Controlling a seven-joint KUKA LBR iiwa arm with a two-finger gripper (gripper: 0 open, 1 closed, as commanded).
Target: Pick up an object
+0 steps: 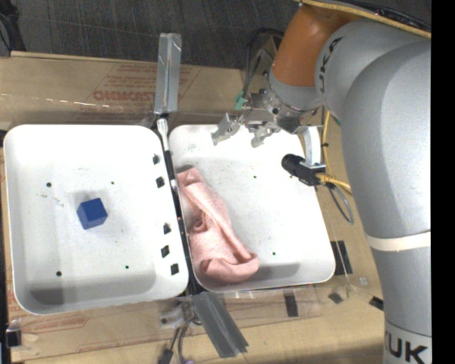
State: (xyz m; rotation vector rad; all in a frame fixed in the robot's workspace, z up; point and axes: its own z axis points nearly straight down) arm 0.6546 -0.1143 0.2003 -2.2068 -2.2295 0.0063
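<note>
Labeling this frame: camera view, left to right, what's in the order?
blue cube in the left bin → pink cloth in the right bin → gripper above that bin's far edge → grey arm

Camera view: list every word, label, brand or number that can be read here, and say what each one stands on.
"UK": large dark letters on the arm's grey base, cut off by the frame's lower edge; the rest of the name is out of frame.
Red print on the cardboard sheet behind the bins: one large word and smaller lines above it, too faint and blurred to read.
No text on the white bins, blue cube or pink cloth.
</note>
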